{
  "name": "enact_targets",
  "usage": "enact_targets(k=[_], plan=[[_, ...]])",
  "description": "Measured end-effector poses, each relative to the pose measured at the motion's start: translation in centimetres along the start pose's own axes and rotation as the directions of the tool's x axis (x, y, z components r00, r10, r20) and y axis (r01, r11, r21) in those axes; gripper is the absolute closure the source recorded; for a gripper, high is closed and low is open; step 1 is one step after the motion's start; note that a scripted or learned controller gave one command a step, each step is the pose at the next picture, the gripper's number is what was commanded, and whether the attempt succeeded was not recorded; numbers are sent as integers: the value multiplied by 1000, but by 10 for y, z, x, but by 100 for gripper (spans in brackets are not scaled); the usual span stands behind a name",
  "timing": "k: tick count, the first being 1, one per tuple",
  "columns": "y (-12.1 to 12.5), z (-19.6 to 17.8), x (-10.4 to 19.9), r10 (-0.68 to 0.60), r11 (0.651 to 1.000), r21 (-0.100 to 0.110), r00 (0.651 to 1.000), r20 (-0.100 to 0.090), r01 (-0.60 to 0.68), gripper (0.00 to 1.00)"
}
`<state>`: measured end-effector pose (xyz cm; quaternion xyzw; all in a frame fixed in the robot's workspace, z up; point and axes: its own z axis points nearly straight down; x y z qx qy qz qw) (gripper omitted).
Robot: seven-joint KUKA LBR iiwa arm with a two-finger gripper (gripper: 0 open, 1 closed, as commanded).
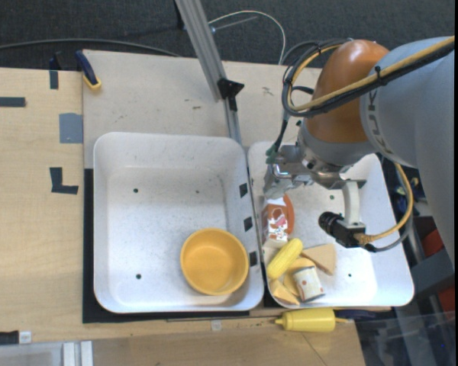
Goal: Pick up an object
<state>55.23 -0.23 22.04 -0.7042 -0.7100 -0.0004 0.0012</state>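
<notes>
Pale wooden bench with dark tape marks, dark carpeted floor beyond.

This is a robotics lab. A grey industrial arm with an orange band and exposed cabling reaches over a plywood surface marked with tape patches. Two shallow white bins sit side by side near its front edge, beneath a slanted metal pole, with dark carpet beyond the far edge.

A yellow bowl sits in a white bin; the other white bin holds a yellow banana.
</notes>
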Motion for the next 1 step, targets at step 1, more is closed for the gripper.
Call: enact_targets(k=[1], plan=[[-1,-5,63,-1,1000,1,1000,0,1,100]])
